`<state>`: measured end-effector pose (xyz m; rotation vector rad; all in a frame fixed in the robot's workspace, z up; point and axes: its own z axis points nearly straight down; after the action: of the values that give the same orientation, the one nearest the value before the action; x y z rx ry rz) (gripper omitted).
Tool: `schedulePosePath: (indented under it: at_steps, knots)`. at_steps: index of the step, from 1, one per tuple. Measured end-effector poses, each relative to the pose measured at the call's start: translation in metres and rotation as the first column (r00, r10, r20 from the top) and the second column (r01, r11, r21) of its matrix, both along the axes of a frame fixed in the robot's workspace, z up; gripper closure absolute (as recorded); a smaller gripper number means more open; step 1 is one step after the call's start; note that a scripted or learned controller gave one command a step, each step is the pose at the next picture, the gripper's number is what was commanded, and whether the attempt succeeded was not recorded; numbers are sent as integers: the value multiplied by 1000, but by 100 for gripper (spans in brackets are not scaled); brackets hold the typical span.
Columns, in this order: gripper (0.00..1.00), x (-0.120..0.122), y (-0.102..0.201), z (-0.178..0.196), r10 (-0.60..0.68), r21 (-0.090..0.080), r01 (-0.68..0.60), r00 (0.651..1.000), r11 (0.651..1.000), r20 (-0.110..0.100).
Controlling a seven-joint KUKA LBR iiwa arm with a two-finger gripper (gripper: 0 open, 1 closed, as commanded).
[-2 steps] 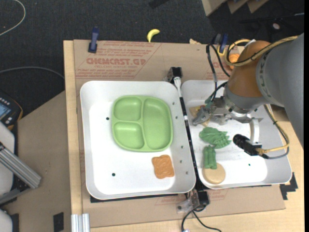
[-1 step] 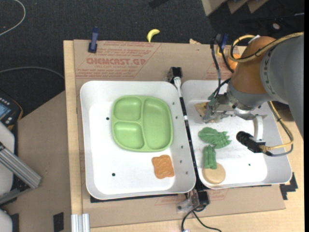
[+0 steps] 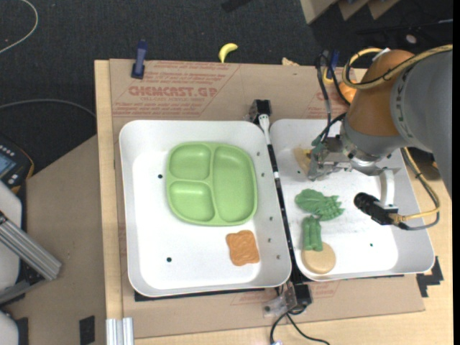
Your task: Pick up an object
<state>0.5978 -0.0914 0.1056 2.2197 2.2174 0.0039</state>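
the hand [image 3: 321,162] hangs low in the upper part of the right bin [image 3: 410,261], right of frame centre; whether it is wide or narrow i cannot tell, and nothing shows between its tips. just below it, toward the lower frame, lies the green leafy toy [image 3: 320,203], spread left to right. further down, a green stalk piece [image 3: 312,233] runs up-down, touching a tan round piece [image 3: 319,259]. the left bin [image 3: 136,214] holds a green divided plate [image 3: 213,182] and an orange piece [image 3: 243,248], well apart from the hand. the leafy toy is nearest, i judge.
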Motion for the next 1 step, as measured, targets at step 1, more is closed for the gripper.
schedulePosePath:
  at_steps: [1]
  knots:
    - [0, 0, 0, -1, -1, 0, 1, 1000, 1000, -1]
